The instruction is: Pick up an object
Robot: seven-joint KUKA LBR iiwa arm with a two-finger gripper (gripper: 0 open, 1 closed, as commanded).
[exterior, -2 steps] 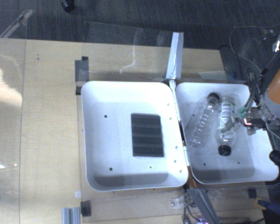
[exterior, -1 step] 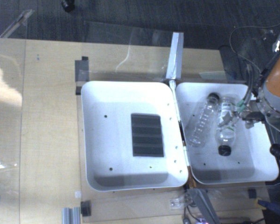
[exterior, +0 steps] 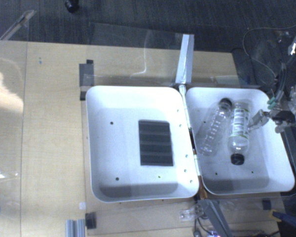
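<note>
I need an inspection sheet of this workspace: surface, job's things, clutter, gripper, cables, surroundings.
Surface: wooden bench bearing two white bins, left bin and right bin.
Job's things: two clear bottles in the right bin, side by side, left bottle cap up, right bottle cap down; dark ribbed pad in the left bin.
Clutter: nothing seen.
Gripper: gripper over the right bin's right side, beside the right bottle; holds nothing visible.
Cables: cables at upper right.
Surroundings: dark floor; clear panel at left.

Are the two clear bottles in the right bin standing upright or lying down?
Lying down. Both bottles rest on their sides, side by side on the right bin's floor, caps pointing opposite ways.
</note>
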